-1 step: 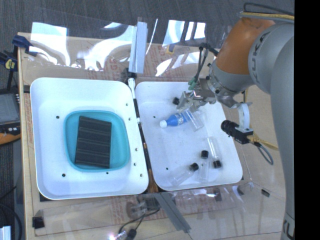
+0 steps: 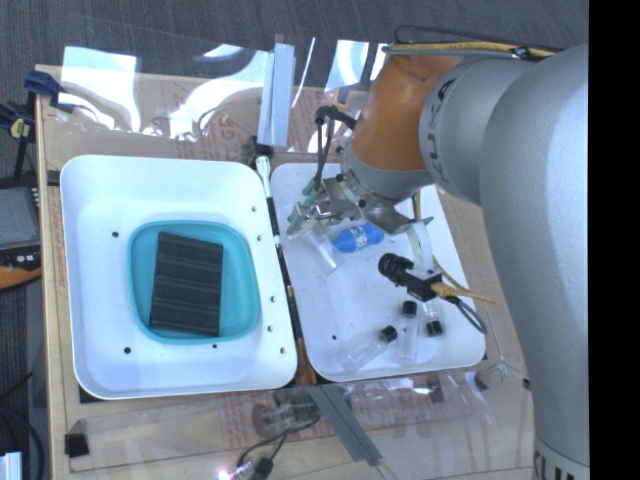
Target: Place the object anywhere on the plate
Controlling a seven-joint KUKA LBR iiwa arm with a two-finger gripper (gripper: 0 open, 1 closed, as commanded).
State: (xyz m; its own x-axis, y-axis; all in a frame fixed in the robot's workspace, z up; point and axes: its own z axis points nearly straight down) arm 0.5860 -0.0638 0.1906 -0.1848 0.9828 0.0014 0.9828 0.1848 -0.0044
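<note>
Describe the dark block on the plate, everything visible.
The dark block is a flat rectangular slab, near-black and matte, with parallel ridges running across its width. It lies flat, long side running roughly up and down the view and tilted slightly, about centered on the teal plate inside the left bin. It touches just the plate. The pincer is over the right bin, well apart from it.

**Bench with two white bins**

The bench [image 2: 150,423] is a pale, brownish surface under a glossy clear sheet that throws bright glare along its far edge. Two shallow white bins sit directly on it, side by side and nearly touching. The left bin [image 2: 90,268] fills the left half of the surface; the right bin [image 2: 345,298] stands just beside it. Near the front edge, cables and a grey strip [image 2: 345,428] lie on the bench.
</note>
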